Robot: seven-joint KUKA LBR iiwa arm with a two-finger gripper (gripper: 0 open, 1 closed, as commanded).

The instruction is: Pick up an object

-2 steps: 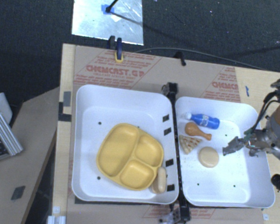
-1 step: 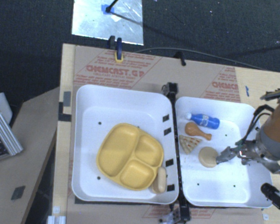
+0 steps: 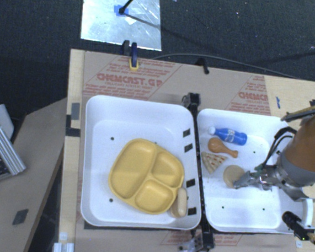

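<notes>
In the right bin (image 3: 248,217) lie a blue bottle (image 3: 230,136), a brown drumstick (image 3: 222,147), a pizza slice (image 3: 213,162) and a round tan cookie (image 3: 232,174). My gripper (image 3: 245,180) reaches in from the right, low over the bin, and its tip sits at the cookie's right edge. Nothing shows between the fingers. The orange wrist band (image 3: 313,149) hangs over the bin's right side.
The left bin (image 3: 108,118) holds a yellow divided plate (image 3: 147,175) and a tan bread roll (image 3: 180,202) against the plate's lower right edge. A black divider with clips (image 3: 194,154) runs between the bins. Cardboard (image 3: 151,80) lies beneath both bins.
</notes>
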